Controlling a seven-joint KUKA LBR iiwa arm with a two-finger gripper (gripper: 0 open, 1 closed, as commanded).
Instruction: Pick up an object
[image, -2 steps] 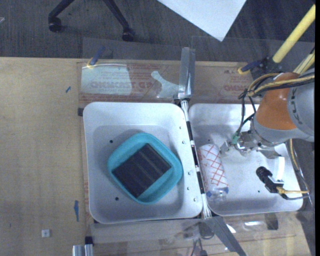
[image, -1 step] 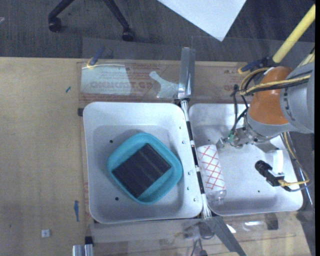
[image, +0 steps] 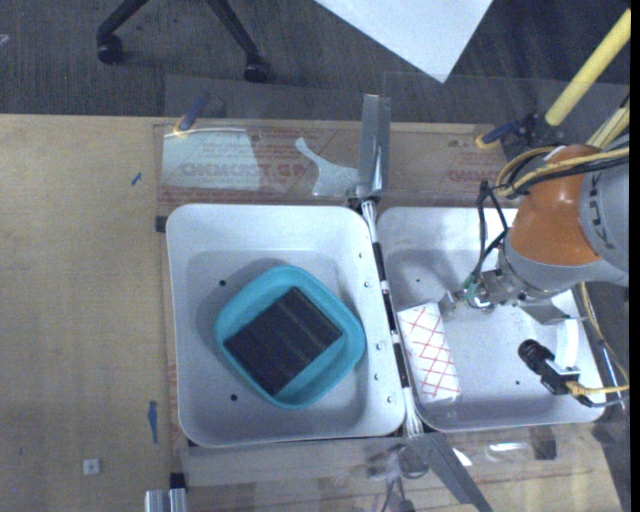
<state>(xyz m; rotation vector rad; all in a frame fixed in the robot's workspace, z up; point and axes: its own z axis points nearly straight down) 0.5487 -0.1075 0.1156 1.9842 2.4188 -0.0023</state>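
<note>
Orange-banded arm (image: 552, 228) hung over the right bin (image: 485, 375), claw (image: 466, 297) just beside the red-checked cloth (image: 428, 352); clenched or released, couldn't tell. Cloth hugged the bin wall, so a descent could clip the rim and miss.

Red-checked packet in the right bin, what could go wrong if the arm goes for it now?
The red-checked packet lies flat by the left wall of the right bin, so the gripper may strike that wall. The gripper sits beside the packet's upper corner, not over its middle, so a grasp might catch only an edge.
</note>
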